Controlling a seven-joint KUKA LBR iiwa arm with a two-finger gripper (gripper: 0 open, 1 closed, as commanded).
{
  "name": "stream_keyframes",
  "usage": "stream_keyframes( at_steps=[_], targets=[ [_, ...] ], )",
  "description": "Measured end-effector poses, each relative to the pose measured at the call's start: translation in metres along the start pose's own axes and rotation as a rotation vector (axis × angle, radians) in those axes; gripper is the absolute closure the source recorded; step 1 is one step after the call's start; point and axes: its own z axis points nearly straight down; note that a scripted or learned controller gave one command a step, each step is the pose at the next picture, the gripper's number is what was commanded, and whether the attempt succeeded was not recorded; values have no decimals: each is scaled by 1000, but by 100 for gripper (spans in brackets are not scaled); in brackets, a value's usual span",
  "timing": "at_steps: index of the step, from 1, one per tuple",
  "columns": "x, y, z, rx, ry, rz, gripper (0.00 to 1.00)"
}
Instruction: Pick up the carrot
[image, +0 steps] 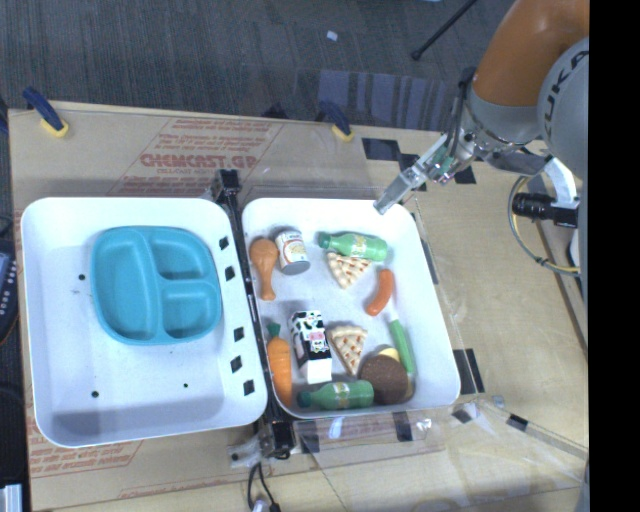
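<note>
Orange carrot (281, 368), long axis along the right bin's (432, 300) left wall, lies diagonally opposite my claw (392, 198), whose grip state I cannot tell.

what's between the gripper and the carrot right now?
In the camera view, a line from the gripper down to the carrot crosses the upper waffle slice and the milk carton.

Glossy white plastic bins (130, 420)
</note>
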Motion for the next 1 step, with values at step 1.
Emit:
stream_keyframes(
  at_steps=[1],
  targets=[
    [19,-7,140,-4,0,-200,0]
  ],
)
